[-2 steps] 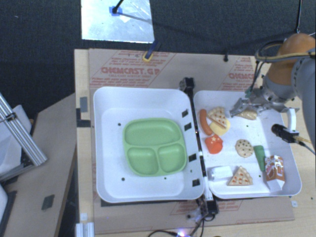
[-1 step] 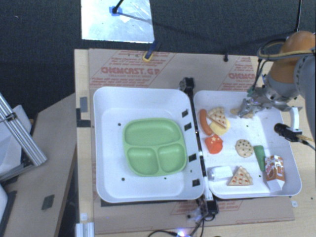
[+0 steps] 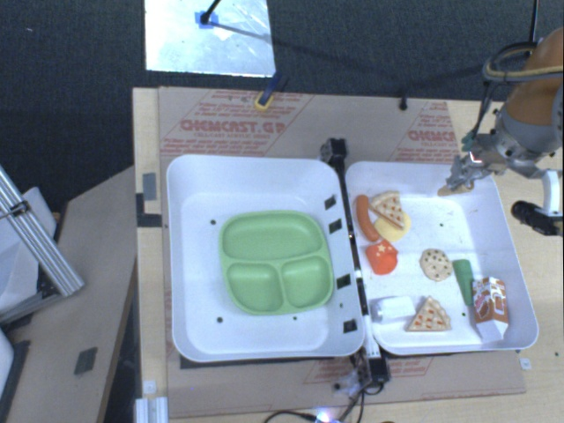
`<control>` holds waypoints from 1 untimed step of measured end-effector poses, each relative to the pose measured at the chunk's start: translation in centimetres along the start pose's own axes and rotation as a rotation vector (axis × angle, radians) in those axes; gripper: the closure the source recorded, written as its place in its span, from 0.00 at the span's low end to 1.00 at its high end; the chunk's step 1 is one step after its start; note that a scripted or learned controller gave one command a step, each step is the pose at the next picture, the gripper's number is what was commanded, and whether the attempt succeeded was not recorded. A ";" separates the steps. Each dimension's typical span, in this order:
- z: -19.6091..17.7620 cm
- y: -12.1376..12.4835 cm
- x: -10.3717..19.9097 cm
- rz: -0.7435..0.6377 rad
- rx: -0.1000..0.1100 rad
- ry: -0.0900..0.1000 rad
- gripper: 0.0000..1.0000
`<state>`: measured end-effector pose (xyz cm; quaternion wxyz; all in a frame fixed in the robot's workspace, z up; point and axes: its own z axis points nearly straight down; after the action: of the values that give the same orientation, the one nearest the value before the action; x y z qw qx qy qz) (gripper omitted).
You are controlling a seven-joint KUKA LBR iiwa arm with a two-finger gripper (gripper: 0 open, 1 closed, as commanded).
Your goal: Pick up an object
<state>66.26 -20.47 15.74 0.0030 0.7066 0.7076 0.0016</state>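
Red letters are printed on the brown board [image 3: 291,117] that lies under the two white bins. At the far left of the board, the big red word reads about like "QUEMCAST", with a few more letters or numbers after it that are too blurry to make out. Smaller red lines sit above and below that word, but they are too small to read. At the far right of the board [image 3: 421,135] the same kind of red print shows again, upside down and partly hidden. The small carton [image 3: 490,306] in the right bin has a picture on it, but its words are too tiny to read.
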 end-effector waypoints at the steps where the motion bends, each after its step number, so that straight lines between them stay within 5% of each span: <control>1: -6.0 -0.7 0.2 0.001 -0.002 0.000 1.00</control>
<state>65.54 -20.28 21.72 0.0036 0.7069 0.7073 0.0021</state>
